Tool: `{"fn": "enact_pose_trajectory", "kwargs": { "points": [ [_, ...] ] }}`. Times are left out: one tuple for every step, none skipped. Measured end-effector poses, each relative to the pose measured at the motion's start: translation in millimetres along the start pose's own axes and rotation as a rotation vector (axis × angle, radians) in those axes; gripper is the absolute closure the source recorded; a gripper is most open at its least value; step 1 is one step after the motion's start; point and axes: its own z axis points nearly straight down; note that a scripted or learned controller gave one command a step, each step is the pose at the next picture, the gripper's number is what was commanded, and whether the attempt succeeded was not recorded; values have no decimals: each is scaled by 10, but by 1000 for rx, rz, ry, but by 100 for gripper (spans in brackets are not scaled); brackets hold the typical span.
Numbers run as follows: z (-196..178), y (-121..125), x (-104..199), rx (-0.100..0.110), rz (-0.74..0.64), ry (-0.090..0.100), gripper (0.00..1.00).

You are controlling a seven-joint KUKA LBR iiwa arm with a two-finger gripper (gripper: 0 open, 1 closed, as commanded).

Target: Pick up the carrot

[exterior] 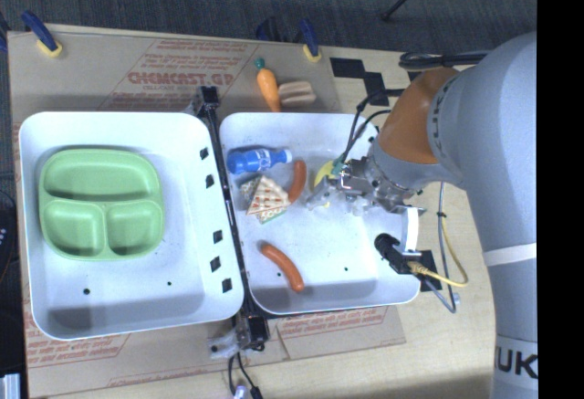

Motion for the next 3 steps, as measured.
{"fn": "enact_pose_trajectory", "kwargs": {
  "points": [
    [68,-970,437,0,15,1,0],
    [-338,-222,1001,-3,126,-1,0],
    [-126,265,965,-14,181,1,0]
  ]
}}
